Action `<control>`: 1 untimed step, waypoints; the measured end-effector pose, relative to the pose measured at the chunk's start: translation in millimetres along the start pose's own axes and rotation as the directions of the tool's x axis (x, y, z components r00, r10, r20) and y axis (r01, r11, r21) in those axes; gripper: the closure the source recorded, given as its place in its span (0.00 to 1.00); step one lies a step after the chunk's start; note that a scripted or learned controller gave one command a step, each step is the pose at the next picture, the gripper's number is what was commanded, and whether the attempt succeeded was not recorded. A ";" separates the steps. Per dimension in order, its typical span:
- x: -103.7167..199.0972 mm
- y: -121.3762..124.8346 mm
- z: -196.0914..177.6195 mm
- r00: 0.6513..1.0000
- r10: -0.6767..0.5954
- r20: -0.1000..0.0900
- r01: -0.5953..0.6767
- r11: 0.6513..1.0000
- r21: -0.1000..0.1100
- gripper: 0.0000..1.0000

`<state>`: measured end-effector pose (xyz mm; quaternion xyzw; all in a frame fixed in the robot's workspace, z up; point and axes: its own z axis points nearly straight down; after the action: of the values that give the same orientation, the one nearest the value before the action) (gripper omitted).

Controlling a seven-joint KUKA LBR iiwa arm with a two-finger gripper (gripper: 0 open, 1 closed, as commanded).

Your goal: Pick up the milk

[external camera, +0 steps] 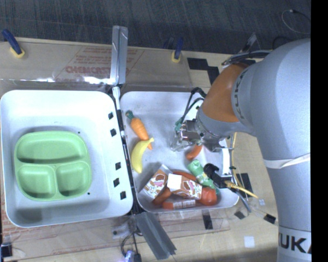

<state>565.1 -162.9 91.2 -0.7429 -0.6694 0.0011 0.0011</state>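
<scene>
The milk [174, 185] is a brown and white carton lying on its side near the front wall of the right bin [153, 100], among other groceries. My gripper [183, 138] hangs over the middle of the right bin, above and a little right of the carton, and apart from it. Nothing shows in its grasp. The grey arm with its orange band [224, 100] comes in from the right and hides the bin's right side.
A carrot [138, 127] and a banana [140, 153] lie left of the gripper. A green bottle [199, 172] and red items [208, 196] crowd the carton. The left bin [22, 105] holds a green divided tray [52, 165].
</scene>
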 end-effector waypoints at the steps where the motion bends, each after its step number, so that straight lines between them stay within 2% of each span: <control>1: 74.2 -30.2 -99.6 0.938 0.348 -0.001 -0.348 0.938 0.002 1.00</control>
<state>543.1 -86.0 190.9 -0.8495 -0.5275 0.0015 0.0021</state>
